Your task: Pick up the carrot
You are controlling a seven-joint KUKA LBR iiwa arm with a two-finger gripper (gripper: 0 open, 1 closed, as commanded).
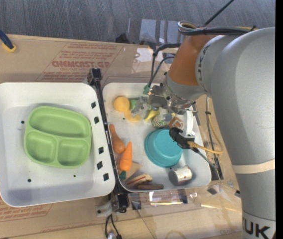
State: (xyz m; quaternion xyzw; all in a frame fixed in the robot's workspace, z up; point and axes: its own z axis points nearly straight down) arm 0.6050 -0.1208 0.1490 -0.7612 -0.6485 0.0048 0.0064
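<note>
Orange and tapered, the carrot (126,156) lies in the right bin (112,92), close to that bin's left wall and toward its near end, its narrow tip pointing to the far side. Just beside it on the left lies a longer reddish-orange piece (116,139), running along the wall. Near the carrot's thick end sit a small green bit (122,174) and a few brown wooden sticks (139,179).

Right of the carrot stands a teal bowl (163,147), and nearer the front a small metal cup (180,174) lies on its side. At the far end of the bin rests a yellow lemon-like fruit (121,103) beside a yellow-green item (150,115).

The gripper (151,99) hangs over the far part of the right bin, near the yellow fruit and well apart from the carrot. Its fingers are lost among cables and clutter, so I cannot tell whether they are wide or narrow; nothing is seen held between them.

The left bin (7,133) holds a light green divided plate (58,136) with three compartments.

Both bins sit on a brown cardboard sheet (76,59) laid on the table, printed in red with "CHEMCAST GP"; the smaller lines under it are too fine to read. On the arm's grey body, at the near right corner, black letters "UK" show from the maker's name. A blue and yellow clamp (4,40) grips the cardboard's far left corner.
</note>
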